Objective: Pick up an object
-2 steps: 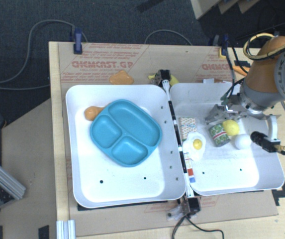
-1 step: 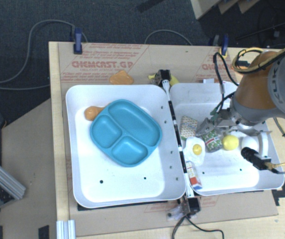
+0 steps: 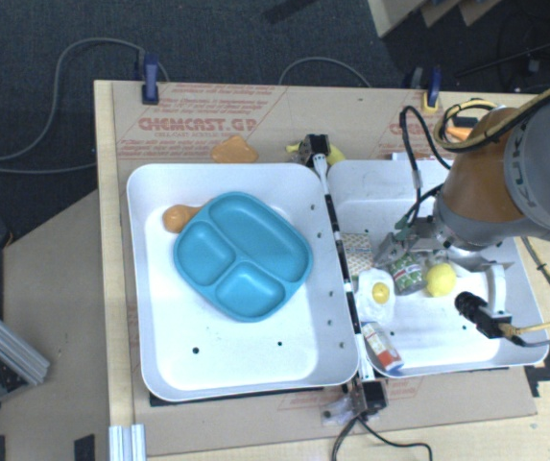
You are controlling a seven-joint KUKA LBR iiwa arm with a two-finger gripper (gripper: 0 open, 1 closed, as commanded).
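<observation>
A: Where is the arm now?

B: The arm [image 3: 505,176] reaches over the right bin [image 3: 370,182], and the gripper [image 3: 411,254] is low among the objects in the middle of this bin. I judge this is the reaching step, just before a grasp.

A: Does it hold something?

B: I cannot tell. The wrist covers the tool, so its state is hidden from this camera. Nothing is clearly lifted.

A: Which objects are near it?

B: A yellow ball [image 3: 441,279] lies just beside it, toward the front edge of the bin. A small patterned packet [image 3: 408,276] is under or just beside the tool. A white and yellow piece [image 3: 378,290] lies near the left wall, and a red and white tube [image 3: 380,347] at the front left corner.

A: And the left bin [image 3: 159,334]?

B: It carries a blue divided plate [image 3: 243,254] and an orange object [image 3: 178,217] at the plate's back left edge.

A: What does the next move need?

B: I think it needs to close on one object only, then lift straight, because the things lie close together.
</observation>
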